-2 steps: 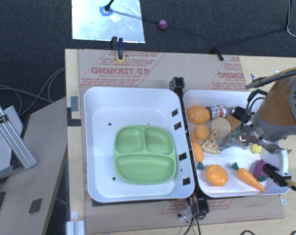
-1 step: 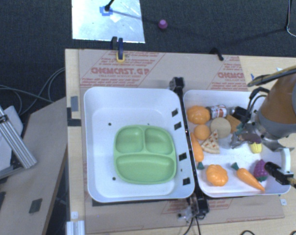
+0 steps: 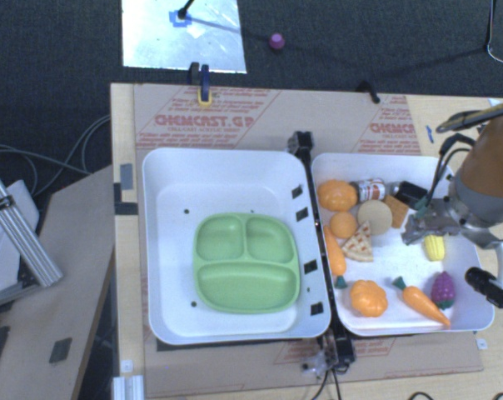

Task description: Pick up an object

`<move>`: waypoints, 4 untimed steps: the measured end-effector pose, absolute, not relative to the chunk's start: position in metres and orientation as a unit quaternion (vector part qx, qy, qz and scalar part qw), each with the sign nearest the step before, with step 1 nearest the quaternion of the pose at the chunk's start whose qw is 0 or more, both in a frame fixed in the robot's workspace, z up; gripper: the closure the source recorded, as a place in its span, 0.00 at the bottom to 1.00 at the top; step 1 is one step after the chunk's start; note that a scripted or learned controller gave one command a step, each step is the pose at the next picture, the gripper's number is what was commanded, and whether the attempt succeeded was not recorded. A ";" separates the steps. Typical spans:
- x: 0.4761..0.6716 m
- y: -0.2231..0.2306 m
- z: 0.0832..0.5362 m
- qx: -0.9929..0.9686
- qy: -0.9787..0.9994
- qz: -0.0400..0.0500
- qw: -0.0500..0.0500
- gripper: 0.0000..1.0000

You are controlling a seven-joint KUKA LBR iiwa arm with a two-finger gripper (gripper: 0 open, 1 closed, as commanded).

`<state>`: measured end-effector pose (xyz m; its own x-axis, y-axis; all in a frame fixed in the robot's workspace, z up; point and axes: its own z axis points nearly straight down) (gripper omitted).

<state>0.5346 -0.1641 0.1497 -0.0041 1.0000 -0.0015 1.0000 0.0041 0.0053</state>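
Observation:
The right bin holds several toy foods: a large orange, a smaller orange, a round bread piece, a pizza slice, an orange pepper, a carrot, purple grapes and a yellow corn cob. My gripper hangs low over the right half of this bin, just above the corn cob and to the right of the bread. The arm's grey wrist hides what lies directly under it.
The left bin holds a green divided plate. A small can, a brown block and a black piece lie at the back of the right bin. A long orange piece lies along the divider.

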 end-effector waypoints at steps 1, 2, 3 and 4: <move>0.546 -0.167 0.201 0.705 0.709 0.002 0.003 1.00; 0.547 -0.167 0.225 0.705 0.709 0.001 0.002 1.00; 0.567 -0.118 0.236 0.704 0.711 0.002 0.001 1.00; 0.590 -0.066 0.244 0.703 0.711 0.002 0.001 1.00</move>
<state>0.5899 -0.0656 0.2437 -0.0107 0.9999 0.0018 0.9999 0.0107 0.0041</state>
